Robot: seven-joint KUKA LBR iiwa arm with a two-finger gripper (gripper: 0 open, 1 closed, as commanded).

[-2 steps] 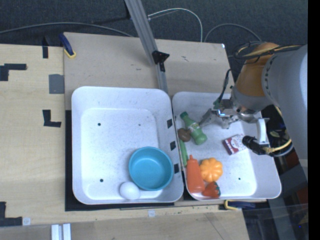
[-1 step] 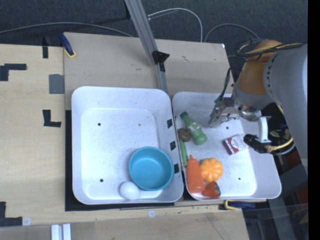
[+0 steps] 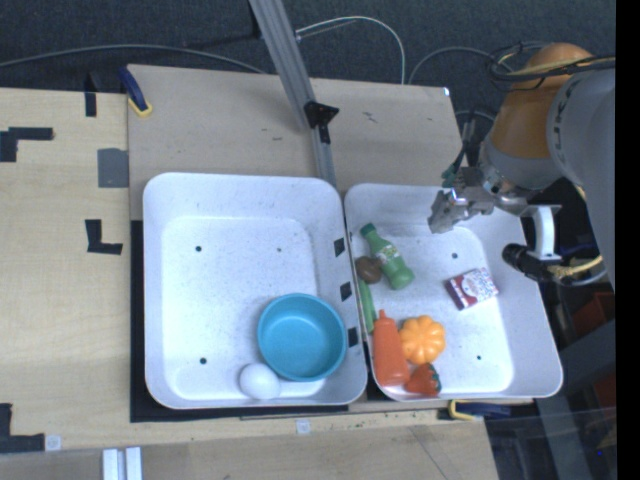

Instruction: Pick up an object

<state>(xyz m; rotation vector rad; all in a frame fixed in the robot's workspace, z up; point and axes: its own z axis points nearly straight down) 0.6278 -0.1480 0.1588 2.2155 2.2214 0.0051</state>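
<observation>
My gripper [image 3: 447, 215] hangs over the back of the right bin [image 3: 525, 343], with nothing visible in it. Below and left of it lies a green bottle [image 3: 388, 259], with a small brown object [image 3: 368, 269] beside it. A small red and white box [image 3: 471, 288] rests to the gripper's lower right. Near the front of that bin sit an orange pumpkin [image 3: 421, 339], an orange-red bottle [image 3: 388, 351] and a thin green piece [image 3: 367, 306] along the left wall.
The left bin [image 3: 190, 228] holds a blue bowl [image 3: 300, 335] and a white ball [image 3: 259, 379] at its front. A grey pole [image 3: 292, 63] slants across the bench behind the bins. Cables trail at the back right.
</observation>
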